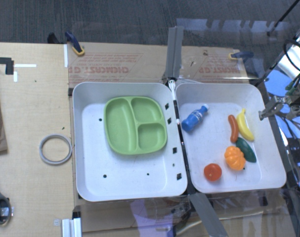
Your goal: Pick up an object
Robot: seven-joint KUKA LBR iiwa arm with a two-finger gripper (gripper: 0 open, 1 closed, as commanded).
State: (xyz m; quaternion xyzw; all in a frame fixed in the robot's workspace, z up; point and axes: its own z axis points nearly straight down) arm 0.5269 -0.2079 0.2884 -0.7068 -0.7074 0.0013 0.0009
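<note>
Looking down on the bench, two shallow white bins sit side by side, touching along a shared middle wall. Left bin (85,147) holds a green divided plate (136,125) with three compartments, lying flat toward the bin's far half. Right bin (268,177) holds the loose items: a blue bottle (193,118) with a white cap, lying tilted near the far left corner; a red sausage (233,128) lying just beside a yellow banana (245,126), the two close enough that contact cannot be judged; a dark green vegetable (246,149), touching or nearly touching an orange pumpkin (235,158); and a red tomato (212,172), near the front, a little apart from the pumpkin. At the right edge, above the right bin's rim, a grey metal piece (274,107) juts in; whether this is the gripper, and how its fingers stand, I cannot tell. Nothing in the bins is lifted. On the wooden bench (31,112) left of the bins: a grey tape ring (56,148).
</note>
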